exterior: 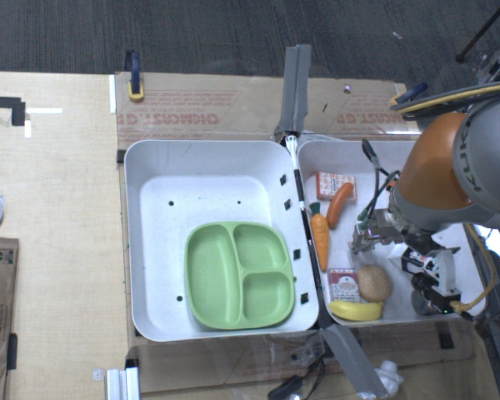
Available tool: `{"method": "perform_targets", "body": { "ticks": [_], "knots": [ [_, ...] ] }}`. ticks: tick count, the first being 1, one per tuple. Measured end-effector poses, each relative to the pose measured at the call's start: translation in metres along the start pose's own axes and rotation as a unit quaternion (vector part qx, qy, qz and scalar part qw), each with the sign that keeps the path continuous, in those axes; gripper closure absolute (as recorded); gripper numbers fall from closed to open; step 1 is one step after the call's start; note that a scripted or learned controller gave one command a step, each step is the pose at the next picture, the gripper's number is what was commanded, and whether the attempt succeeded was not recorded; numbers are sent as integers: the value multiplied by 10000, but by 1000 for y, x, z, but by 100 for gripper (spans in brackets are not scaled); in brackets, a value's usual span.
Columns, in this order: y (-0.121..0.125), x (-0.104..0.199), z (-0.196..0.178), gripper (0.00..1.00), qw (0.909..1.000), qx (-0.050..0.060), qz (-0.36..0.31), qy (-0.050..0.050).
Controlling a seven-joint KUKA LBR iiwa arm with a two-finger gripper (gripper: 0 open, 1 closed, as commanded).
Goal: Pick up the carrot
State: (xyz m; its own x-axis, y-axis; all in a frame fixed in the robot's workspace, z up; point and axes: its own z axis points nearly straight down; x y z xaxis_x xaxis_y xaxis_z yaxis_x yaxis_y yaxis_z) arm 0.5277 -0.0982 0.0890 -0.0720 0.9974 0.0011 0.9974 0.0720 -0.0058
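Observation:
The carrot [319, 237], orange with a green top, lies along the left wall of the right bin [350, 150], its green end pointing up. My gripper [362, 242] hangs a little to the carrot's right, above the bin floor, under the grey wrist and orange band. It is apart from the carrot.
In the right bin lie a red sausage [339, 204], a red-and-white box [334, 183], a second small box [343, 286], a potato [373, 282] and a banana [356, 310]. The left bin [150, 223] holds a green divided plate [238, 274].

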Motion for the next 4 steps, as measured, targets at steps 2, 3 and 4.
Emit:
{"method": "perform_targets", "body": {
  "ticks": [2,3,4],
  "knots": [
    [-41,118,-99,100,9887,13,1500,-9],
    [60,157,-109,100,9546,2,2979,-24],
    [139,119,-119,100,9857,2,1683,-22]
  ]
}}
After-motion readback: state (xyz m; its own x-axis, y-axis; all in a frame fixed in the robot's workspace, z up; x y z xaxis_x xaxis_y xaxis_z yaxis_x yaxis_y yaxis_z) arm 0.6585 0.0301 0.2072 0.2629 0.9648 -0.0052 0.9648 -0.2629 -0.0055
